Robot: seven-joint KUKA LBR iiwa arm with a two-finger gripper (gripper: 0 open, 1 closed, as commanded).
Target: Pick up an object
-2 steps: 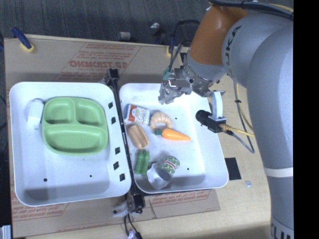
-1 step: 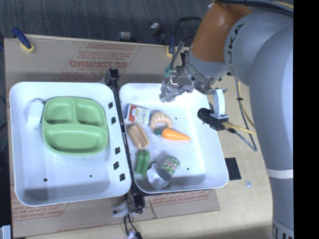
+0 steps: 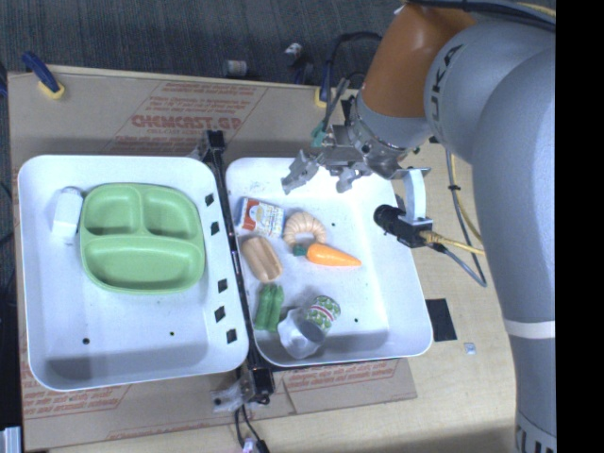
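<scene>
My gripper (image 3: 324, 176) hangs over the far edge of the right bin (image 3: 396, 291), its two fingers spread open with nothing between them. Below it in that bin lie a small packet (image 3: 259, 216), a croissant (image 3: 304, 226), an orange carrot (image 3: 332, 256), a hot dog bun (image 3: 261, 258), a green vegetable (image 3: 269, 306) and a crumpled cup (image 3: 310, 323). The croissant and packet are the closest, a short way in front of the fingertips.
The left bin (image 3: 57, 347) holds a green divided plate (image 3: 142, 237) and a small white object (image 3: 65, 213) at its left wall. A black divider strip (image 3: 224, 243) runs between the bins. The grey arm (image 3: 491, 159) covers the right side.
</scene>
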